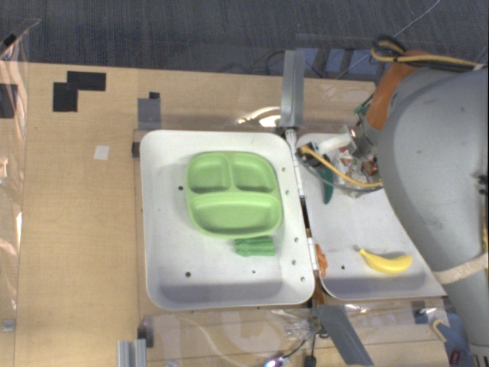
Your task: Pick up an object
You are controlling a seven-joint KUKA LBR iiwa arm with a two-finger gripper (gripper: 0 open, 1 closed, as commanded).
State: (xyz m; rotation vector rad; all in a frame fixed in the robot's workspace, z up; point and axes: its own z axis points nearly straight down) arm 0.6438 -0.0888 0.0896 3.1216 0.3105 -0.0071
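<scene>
Banana (387, 261) in right bin (344, 228); gripper (348, 163) apparently apart.

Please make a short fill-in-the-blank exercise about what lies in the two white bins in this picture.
1. The green divided plate lies in the ____ bin.
2. The banana in the right bin has the colour ____.
3. The small green block lies just beside the plate, on the side ____ to the camera.
4. The plate has ____ compartments.

Missing words: left; yellow; nearer; three
</scene>
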